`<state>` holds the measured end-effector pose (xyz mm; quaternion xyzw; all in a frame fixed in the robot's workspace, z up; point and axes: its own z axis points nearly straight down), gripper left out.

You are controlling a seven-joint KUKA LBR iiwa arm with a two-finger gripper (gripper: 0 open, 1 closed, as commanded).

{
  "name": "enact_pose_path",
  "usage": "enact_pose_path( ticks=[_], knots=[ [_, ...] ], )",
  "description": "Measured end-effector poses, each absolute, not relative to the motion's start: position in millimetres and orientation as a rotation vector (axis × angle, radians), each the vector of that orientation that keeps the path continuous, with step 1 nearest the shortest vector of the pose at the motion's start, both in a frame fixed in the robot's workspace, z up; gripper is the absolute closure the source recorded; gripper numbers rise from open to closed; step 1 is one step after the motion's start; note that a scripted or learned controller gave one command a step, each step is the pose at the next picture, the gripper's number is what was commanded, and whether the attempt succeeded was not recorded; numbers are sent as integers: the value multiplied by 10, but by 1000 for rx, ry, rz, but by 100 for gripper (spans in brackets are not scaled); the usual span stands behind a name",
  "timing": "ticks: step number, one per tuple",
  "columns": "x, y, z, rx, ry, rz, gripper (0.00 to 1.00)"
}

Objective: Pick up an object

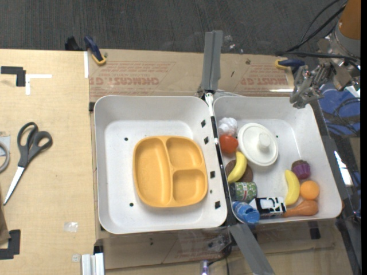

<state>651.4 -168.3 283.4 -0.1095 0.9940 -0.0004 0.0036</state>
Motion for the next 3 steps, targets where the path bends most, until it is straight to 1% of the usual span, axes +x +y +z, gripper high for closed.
enact_pose_path(
  ticks=[1, 3],
  knots=[
    [6602, -2221, 3077, -552, 3086, -4, 100],
    [6631, -2219, 3284, -547, 3074, -8, 100]
  ],
)
